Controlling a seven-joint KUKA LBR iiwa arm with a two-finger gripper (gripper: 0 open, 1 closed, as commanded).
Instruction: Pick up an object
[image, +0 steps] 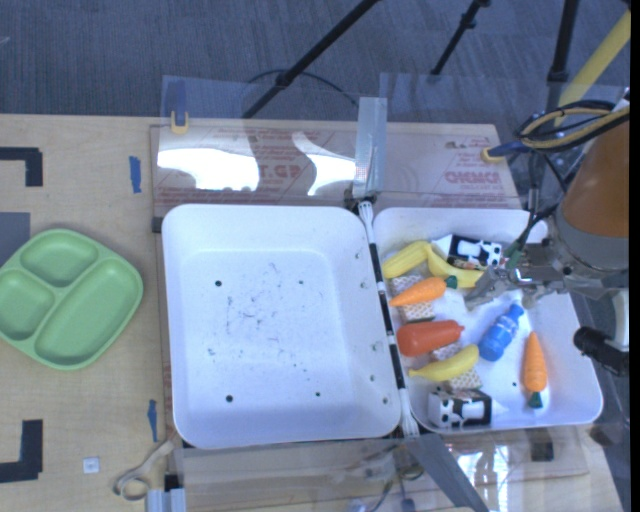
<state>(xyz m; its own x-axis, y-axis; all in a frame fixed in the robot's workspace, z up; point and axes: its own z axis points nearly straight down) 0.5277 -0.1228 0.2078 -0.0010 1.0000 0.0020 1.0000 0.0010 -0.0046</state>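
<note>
Wooden counter (90, 420) carries two white bins, green divided plate (68, 297) far left. Left bin (270, 320) bare. Right bin (575, 400), nearest first: two cow toys (front one (460, 408)), three bananas (front one (447, 364)), three carrots, red-orange one (430, 335) lying crosswise, right one (535, 365) pointing away; one blue bottle (501, 333) tilted up-right. Gripper (500, 280) low over bin's far side; spread or closed, cannot tell.

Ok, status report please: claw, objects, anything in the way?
Claw low over right bin, nothing seen held. Blue bottle just below it. Bananas, carrots crowd the left.
</note>
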